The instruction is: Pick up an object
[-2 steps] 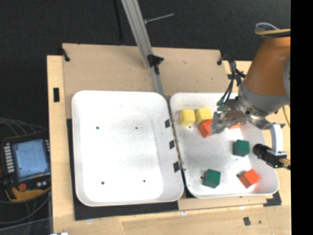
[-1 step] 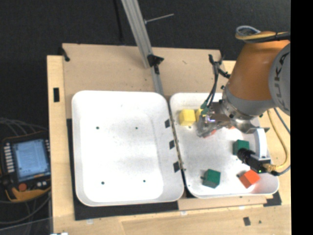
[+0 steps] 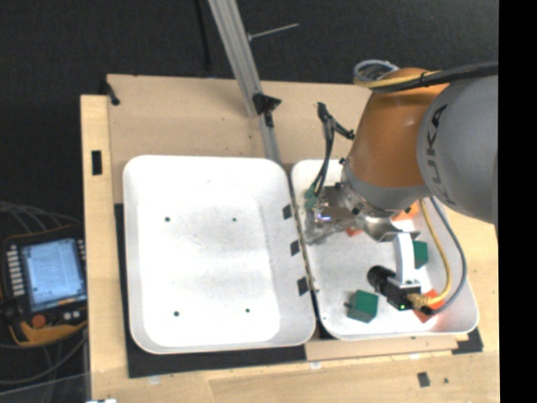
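Because the tool, whose grip state you cannot tell, hangs beside the left wall of the right bin, apart from the green block, you risk scraping that wall and grasping nothing.

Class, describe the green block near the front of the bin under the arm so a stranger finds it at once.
Find the two white bins on the bench and take the right bin, beneath the grey and orange arm. Near its front edge lies a small dark green block. The other green piece sits further back, partly hidden.
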Available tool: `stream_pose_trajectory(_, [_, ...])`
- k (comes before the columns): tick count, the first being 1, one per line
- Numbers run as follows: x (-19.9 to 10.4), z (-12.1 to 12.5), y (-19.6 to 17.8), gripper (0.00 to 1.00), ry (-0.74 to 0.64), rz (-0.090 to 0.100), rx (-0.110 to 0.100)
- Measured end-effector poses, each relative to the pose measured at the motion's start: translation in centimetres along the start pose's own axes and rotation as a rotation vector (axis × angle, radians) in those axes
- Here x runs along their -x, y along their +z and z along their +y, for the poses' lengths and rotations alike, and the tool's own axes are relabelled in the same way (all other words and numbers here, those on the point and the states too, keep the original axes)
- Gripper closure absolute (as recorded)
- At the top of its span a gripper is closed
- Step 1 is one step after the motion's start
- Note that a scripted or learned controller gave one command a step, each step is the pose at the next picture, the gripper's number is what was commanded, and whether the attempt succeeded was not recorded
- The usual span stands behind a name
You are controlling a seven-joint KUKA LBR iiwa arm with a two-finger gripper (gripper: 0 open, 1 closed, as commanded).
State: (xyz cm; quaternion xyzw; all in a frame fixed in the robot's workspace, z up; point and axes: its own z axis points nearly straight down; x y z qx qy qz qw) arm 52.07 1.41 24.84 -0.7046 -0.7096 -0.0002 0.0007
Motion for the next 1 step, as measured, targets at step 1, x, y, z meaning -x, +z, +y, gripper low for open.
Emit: stream_pose_trajectory(1, [-5.46,-0.75,-0.44,1.0,-0.002,0.001,0.003])
